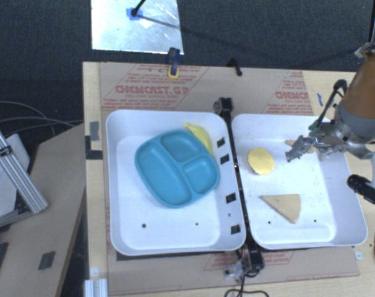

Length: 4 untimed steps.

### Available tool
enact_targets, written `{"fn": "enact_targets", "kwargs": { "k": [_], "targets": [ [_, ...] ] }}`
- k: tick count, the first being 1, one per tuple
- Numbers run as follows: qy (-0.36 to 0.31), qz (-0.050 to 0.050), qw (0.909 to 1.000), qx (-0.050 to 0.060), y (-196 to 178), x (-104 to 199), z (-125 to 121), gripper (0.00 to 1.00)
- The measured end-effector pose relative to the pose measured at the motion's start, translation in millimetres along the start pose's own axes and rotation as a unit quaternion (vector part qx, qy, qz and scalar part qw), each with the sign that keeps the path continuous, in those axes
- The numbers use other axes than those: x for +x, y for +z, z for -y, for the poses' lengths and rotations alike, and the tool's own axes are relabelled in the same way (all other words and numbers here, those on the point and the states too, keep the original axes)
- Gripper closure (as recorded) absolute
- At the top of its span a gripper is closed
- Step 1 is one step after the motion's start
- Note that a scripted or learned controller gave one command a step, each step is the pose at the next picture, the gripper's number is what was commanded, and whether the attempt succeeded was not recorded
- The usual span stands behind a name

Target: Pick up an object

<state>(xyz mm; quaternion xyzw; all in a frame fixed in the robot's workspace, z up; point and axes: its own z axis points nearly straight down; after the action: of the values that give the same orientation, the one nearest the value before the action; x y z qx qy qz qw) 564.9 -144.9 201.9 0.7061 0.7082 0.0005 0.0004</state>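
In the right bin [336, 228] lie a round yellow piece [260, 161] near its left wall and a tan wedge-shaped piece [284, 205] toward the front. My gripper [297, 150] hangs over the upper middle of that bin, pointing left, just right of the yellow round piece and apart from it. Nothing shows between its fingers. The left bin [129, 228] holds a blue divided plate [176, 167], with a yellow object [200, 135] partly hidden behind the plate's far right edge.
The arm [364, 110] comes in over the right bin's right side. Black clips [229, 178] run along the seam between the bins. A cardboard sheet [150, 88] lies under both bins, with a yellow-handled clamp [173, 64] at its far edge.
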Motion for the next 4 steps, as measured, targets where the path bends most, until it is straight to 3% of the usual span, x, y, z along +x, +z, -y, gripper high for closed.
{"fn": "enact_targets", "kwargs": {
  "k": [1,2,3,4],
  "targets": [
    [-0.002,0.001,1.0,-0.003,74.1,18.1,-66.0,0.0],
    [-0.002,0.0,1.0,-0.002,108.7,50.5,-94.5,0.0],
    [0.001,0.0,1.0,0.001,117.9,17.0,-43.9,0.0],
    [0.002,-0.001,1.0,0.002,117.8,14.0,17.5,0.0]
  ]
}}
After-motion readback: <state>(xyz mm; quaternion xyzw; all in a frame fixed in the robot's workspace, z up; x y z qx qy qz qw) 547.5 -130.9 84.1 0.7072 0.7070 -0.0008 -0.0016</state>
